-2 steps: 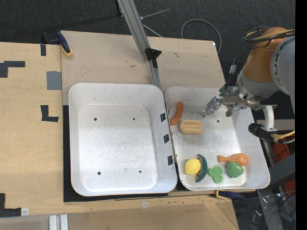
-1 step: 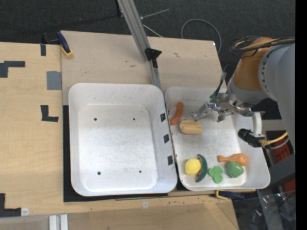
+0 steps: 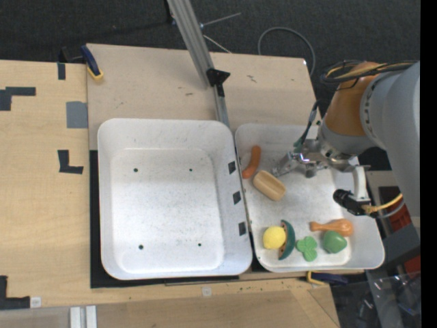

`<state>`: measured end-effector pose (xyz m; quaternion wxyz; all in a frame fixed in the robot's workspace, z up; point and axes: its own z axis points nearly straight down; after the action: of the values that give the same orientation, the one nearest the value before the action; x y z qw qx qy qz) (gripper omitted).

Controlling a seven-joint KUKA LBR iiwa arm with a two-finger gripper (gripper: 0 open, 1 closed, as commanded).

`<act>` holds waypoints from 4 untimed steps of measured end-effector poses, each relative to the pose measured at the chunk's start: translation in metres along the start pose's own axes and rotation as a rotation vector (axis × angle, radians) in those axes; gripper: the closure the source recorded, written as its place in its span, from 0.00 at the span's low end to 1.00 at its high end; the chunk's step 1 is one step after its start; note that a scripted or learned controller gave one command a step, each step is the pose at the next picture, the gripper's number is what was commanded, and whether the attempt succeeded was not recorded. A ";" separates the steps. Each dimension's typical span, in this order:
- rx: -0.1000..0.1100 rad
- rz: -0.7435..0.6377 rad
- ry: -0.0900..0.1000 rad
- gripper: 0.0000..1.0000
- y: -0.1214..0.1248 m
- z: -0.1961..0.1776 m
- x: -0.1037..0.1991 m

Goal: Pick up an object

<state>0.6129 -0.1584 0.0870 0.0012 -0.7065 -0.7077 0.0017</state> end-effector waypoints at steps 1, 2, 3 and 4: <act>-0.001 -0.001 0.000 1.00 0.000 -0.011 0.000; -0.007 0.000 0.000 1.00 0.006 -0.056 0.006; -0.008 -0.001 0.000 1.00 0.006 -0.103 0.015; -0.005 0.001 0.001 1.00 0.006 -0.119 0.016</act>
<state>0.6198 -0.1426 0.2055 -0.0003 -0.7068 -0.7075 -0.0002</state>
